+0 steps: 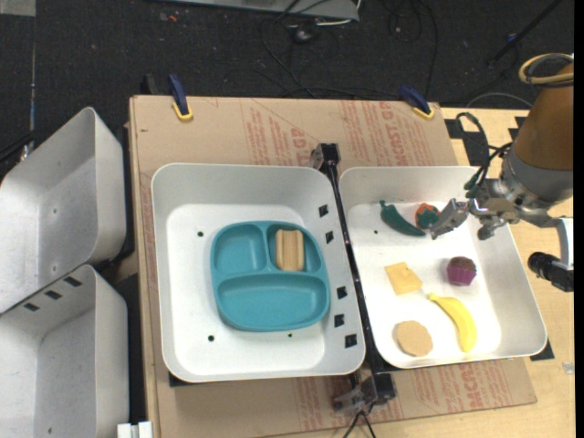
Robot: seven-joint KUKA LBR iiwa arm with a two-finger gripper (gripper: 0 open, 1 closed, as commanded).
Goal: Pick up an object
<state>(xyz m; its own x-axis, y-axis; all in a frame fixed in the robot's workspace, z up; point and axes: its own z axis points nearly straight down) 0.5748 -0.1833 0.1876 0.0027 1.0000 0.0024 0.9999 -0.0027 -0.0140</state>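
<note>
Gripper (pixel 465 219): fingers spread, one to the left at approx the tomato, the other lower right; nothing btwn them. It sits over the upper part of the right bin (pixel 520 272), arm entering from the right.

Nearest item: tomato (pixel 426 214), just left of the left finger, touching or nearly so; can't tell which from this angle. Green pepper (pixel 400 219) lies just beyond it, further left, long axis running upper left to lower right, tail end next to the tomato.

Next out: purple item (pixel 462 270), below the gripper, near, clear on all sides. Cheese (pixel 402 278) lower left of the gripper. Banana (pixel 457 321) further down, long axis upper left to lower right, curved. Cookie (pixel 414 338) at the bin's lower left, well apart from the gripper.

Assessment: task not yet done. Tomato is the closest candidate, lying left of the gripper, but the pepper crowds it, so risk of a two-item or glancing grab. The purple item, straight below, looks the cleaner target.

Left bin (pixel 173 272): tray (pixel 265 299) with a bread piece (pixel 289 249) in its upper right compartment.
</note>
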